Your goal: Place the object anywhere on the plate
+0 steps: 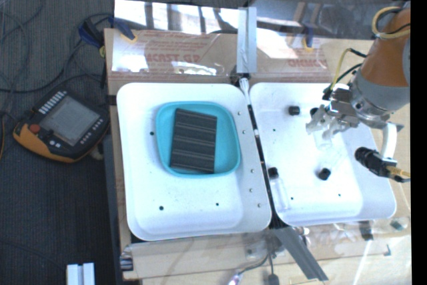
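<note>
Camera view, left bin [140, 210]: the dark ribbed object [193, 140] lies flat inside the blue plate [229, 155], white floor open around it. Over the right bin [347, 207], the gripper [327, 125] hangs, fingers spread, pinching nothing.

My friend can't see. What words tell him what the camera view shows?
A dark ribbed block lies on a blue plate in the left white bin. The arm's gripper hovers over the right white bin.
</note>
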Controlling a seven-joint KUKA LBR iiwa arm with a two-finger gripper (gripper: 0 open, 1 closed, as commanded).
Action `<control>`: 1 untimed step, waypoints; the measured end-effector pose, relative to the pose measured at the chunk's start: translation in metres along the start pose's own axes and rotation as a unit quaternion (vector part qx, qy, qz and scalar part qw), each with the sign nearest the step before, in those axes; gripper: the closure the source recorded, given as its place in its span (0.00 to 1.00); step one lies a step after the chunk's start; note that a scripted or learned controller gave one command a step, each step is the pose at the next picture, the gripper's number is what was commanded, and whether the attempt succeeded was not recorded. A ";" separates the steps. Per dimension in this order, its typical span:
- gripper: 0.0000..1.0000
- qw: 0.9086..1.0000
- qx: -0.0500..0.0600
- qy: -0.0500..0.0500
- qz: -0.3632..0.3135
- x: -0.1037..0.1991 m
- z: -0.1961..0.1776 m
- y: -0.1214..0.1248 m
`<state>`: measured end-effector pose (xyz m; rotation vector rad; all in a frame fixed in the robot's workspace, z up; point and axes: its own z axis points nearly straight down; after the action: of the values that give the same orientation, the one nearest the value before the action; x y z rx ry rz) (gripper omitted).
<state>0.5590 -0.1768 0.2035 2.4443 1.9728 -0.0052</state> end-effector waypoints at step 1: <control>0.00 1.000 0.000 0.000 0.000 0.000 0.000 0.000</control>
<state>0.5591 -0.1768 0.2036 2.4441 1.9726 -0.0050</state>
